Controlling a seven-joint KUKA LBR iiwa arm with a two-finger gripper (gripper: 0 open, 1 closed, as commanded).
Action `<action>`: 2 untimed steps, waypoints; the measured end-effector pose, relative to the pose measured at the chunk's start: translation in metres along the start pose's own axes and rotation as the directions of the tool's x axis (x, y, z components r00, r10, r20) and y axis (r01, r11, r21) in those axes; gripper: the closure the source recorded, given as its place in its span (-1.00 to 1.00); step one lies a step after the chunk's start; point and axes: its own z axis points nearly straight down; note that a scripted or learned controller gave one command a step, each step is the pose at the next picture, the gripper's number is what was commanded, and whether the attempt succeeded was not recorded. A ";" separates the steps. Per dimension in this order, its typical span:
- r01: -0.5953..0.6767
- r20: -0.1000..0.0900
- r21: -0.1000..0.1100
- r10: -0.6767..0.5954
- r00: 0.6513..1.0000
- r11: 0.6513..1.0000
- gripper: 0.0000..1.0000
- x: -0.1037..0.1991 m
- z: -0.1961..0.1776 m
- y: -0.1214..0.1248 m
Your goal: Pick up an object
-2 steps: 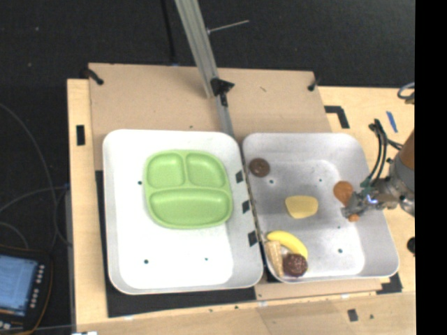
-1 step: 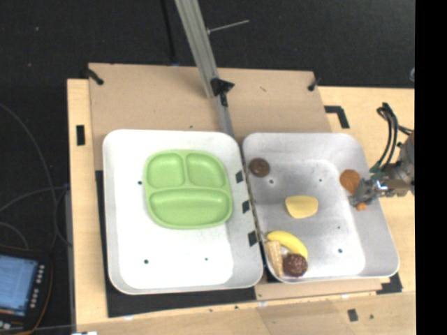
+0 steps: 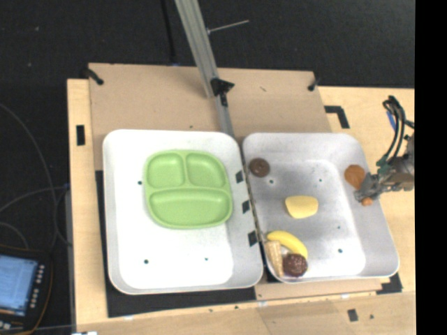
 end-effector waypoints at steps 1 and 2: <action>0.004 -0.002 0.000 -0.004 1.000 1.000 1.00 0.051 -0.010 0.018; 0.005 -0.003 0.002 -0.005 1.000 1.000 1.00 0.106 -0.017 0.033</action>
